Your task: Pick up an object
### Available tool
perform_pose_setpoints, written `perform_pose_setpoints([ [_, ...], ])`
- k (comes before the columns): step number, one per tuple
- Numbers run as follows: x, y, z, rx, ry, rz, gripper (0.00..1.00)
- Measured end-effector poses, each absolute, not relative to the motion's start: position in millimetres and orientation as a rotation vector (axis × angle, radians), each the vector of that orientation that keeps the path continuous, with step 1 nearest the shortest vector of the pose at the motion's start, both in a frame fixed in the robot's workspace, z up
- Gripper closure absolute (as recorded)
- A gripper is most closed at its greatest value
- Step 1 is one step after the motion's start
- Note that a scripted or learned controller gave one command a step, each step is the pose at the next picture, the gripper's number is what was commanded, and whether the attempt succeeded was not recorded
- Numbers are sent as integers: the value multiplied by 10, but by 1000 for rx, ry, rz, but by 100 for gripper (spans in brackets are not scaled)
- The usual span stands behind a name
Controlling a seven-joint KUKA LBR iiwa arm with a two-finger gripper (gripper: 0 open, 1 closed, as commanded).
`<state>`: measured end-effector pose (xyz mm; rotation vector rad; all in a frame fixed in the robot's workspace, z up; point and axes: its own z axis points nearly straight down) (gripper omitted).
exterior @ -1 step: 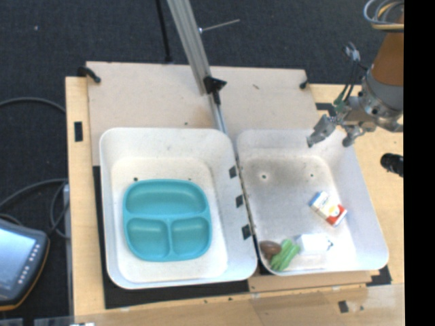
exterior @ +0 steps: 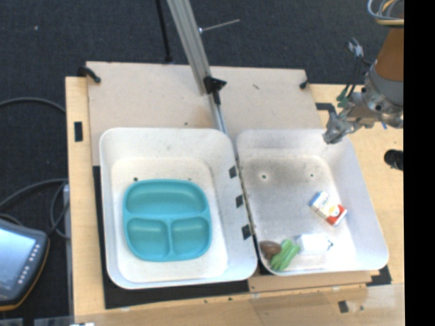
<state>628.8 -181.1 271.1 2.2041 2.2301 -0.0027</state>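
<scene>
The right bin (exterior: 353,161) holds a small white and red box (exterior: 327,208) at its right side. Along its front edge lie a white bottle-like item (exterior: 314,242), a green object (exterior: 287,255) and a brown rounded object (exterior: 270,248). My gripper (exterior: 332,134) hangs over the bin's back right corner, well behind all of these, with nothing seen between its fingers. The arm's orange band (exterior: 390,53) is at the upper right.
The left bin (exterior: 112,155) contains a teal plate with three compartments (exterior: 166,219). A slanted metal rail (exterior: 194,39) rises from the back of the bench between the bins. A black divider with clips (exterior: 239,195) separates the bins.
</scene>
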Motion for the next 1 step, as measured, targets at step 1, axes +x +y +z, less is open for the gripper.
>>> perform_pose_setpoints([
  [1, 5870, -1213, 1640, 2222, 2232, -7, 100],
])
